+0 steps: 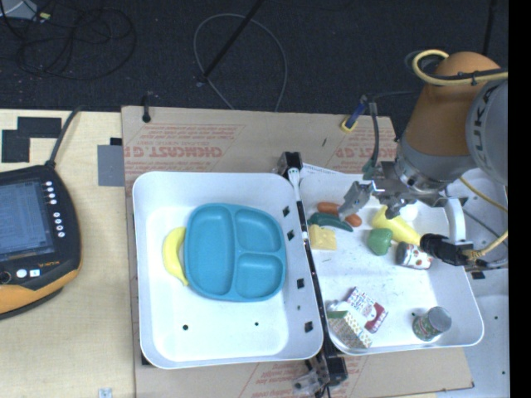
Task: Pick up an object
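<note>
Over the right bin (465,305) you see the claw (375,196) hanging with its fingers spread apart and nothing between them. Just below it lie an orange carrot (329,208), a dark green vegetable (330,222), a yellow block (323,238), a green pepper (380,240) and a yellow banana (396,226). Farther from it, toward you, sit a can (430,324) and a red packet (366,309); off to its left, the other bin holds a blue tray (234,252).
</note>
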Controlling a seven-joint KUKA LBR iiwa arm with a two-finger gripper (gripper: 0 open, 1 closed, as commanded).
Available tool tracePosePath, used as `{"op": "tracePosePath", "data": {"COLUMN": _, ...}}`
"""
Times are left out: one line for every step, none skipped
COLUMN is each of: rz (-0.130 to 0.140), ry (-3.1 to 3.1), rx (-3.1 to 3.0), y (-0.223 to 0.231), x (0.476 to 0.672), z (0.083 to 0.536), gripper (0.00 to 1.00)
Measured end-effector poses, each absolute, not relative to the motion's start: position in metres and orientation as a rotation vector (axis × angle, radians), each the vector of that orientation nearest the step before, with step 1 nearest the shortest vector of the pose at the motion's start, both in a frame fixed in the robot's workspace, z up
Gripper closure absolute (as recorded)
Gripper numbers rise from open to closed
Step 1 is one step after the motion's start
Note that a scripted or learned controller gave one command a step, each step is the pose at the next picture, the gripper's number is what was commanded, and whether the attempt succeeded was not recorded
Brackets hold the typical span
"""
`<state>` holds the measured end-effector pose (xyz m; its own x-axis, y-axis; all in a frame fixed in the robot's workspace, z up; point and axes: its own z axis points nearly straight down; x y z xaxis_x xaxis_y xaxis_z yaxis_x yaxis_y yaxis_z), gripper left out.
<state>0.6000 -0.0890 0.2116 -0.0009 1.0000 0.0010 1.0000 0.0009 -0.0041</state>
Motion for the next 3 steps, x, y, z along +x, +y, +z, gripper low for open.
{"op": "tracePosePath", "data": {"rz": 0.012, "ry": -2.214, "rx": -2.221, "y": -0.151, "x": 0.602, "z": 0.139, "gripper": 0.00}}
{"op": "tracePosePath", "data": {"rz": 0.001, "ry": -2.222, "rx": -2.217, "y": -0.124, "x": 0.644, "z": 0.085, "gripper": 0.00}}
{"op": "tracePosePath", "data": {"rz": -0.011, "ry": -2.232, "rx": -2.235, "y": -0.171, "x": 0.647, "z": 0.250, "gripper": 0.00}}
